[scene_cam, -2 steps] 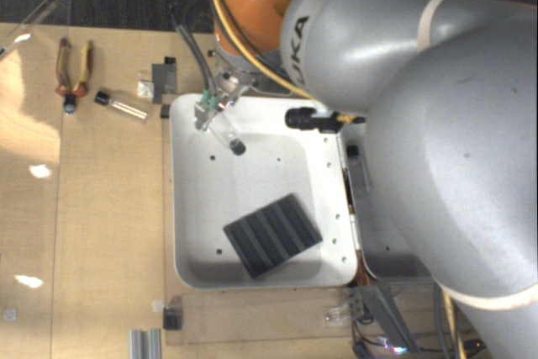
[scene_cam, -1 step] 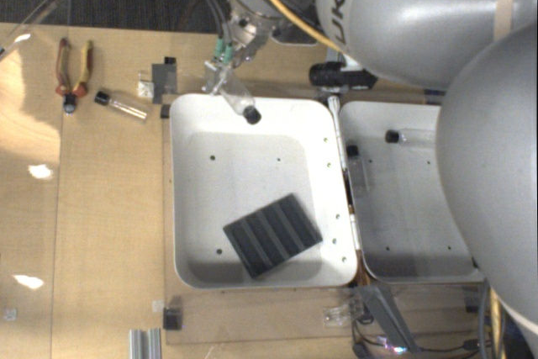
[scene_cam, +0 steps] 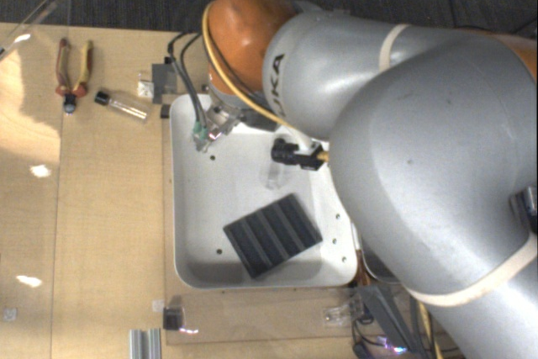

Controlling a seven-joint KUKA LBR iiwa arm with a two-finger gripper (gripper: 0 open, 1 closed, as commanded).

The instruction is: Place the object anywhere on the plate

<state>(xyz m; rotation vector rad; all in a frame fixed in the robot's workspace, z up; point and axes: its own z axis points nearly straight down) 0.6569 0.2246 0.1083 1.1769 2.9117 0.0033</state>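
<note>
The arm (scene_cam: 395,130) fills the right and centre of the frame, its orange-banded wrist bent down over the upper part of a white bin (scene_cam: 187,206). The hand (scene_cam: 210,128) seems to sit just below that wrist, near the bin's upper left corner, but it is small and half hidden, so I cannot tell whether it is open or closed, or whether it has anything in it.

Lower in the bin lies a dark ribbed rectangular slab (scene_cam: 273,235), flat on the floor and turned at an angle; this is probably the plate. A small black piece (scene_cam: 294,154) sits near the bin's middle, just under the arm, well apart from the slab; it may be the object, or part of the arm's fittings, and the view does not settle which.

To do the step well, the hand should come down squarely over the object, close firmly, lift clear of the bin floor, then travel toward the lower centre of the frame and release low over the slab's middle so nothing slides off its ridges.

On the bench (scene_cam: 101,248) at upper left lie red-handled pliers (scene_cam: 72,70) and a small tube (scene_cam: 123,106).
</note>
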